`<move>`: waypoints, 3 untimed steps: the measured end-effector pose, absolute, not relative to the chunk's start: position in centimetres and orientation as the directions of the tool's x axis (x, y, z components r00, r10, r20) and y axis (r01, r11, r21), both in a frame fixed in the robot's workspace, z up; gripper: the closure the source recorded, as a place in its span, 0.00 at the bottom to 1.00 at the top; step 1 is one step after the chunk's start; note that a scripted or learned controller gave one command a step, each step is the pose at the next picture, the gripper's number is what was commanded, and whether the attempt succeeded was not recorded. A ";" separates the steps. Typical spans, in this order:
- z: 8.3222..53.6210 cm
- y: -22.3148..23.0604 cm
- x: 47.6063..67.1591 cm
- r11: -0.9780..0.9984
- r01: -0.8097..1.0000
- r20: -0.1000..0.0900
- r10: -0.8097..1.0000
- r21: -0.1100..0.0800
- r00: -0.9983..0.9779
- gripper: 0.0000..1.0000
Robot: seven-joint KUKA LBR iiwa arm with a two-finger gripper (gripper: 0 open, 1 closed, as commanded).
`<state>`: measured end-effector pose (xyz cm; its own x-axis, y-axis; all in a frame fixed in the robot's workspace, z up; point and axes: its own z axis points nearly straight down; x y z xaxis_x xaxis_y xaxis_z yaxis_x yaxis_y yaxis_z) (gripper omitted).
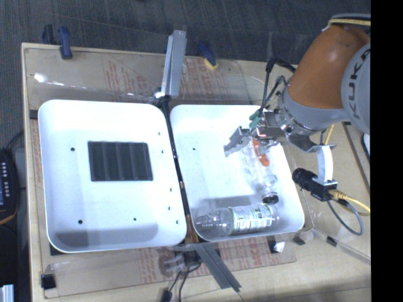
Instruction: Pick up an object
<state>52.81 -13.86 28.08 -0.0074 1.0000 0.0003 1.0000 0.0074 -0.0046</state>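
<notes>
A clear plastic bottle with a pale label (236,219) lies on its side along the near wall of the right bin (201,168), its cap end pointing left. A second, smaller clear bottle with orange markings and a dark cap (263,172) lies slantwise beside the bin's right wall, just above the 1st.

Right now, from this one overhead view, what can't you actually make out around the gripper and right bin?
- Gripper, camera view: finger state and any contact with the clear bottle are unreadable; too small and blurred.
- Clear bottle with orange marking: transparent against the right bin, outline vague.
- Labelled bottle at the bin's near wall: label text too small.
- Arm: cut off by the right edge.
</notes>
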 end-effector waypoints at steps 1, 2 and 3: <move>22.9 -21.1 60.9 0.077 0.997 0.000 0.997 -0.004 -0.077 0.00; 19.7 -20.8 63.0 0.145 0.989 0.001 0.989 -0.003 -0.145 0.00; 20.1 -20.8 61.0 0.167 0.986 0.001 0.986 -0.003 -0.167 0.00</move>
<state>60.99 -20.85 20.12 -0.1668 0.9860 0.0011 0.9860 0.1668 -0.0031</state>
